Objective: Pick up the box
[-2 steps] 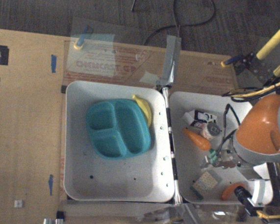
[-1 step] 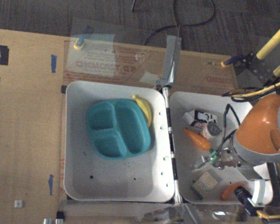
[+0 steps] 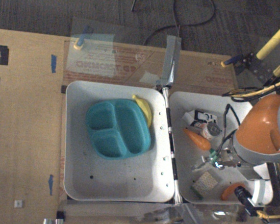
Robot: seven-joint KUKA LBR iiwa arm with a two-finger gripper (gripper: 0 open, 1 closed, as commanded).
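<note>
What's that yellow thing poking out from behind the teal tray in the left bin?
A banana lies against the far right edge of the tray, in the left bin. Its curved yellow body shows along the rim; any part beneath the tray is covered.

**Arm pose: reached in from right, wrist angled down**

The grey KUKA arm w/ orange band (image 3: 259, 128) is seen entering from the view's right, its wrist pointed down and to the left. The small metal two-finger gripper (image 3: 217, 159) is positioned low at the arm's tip. Finger state can't be made out; too small and cluttered.
</note>
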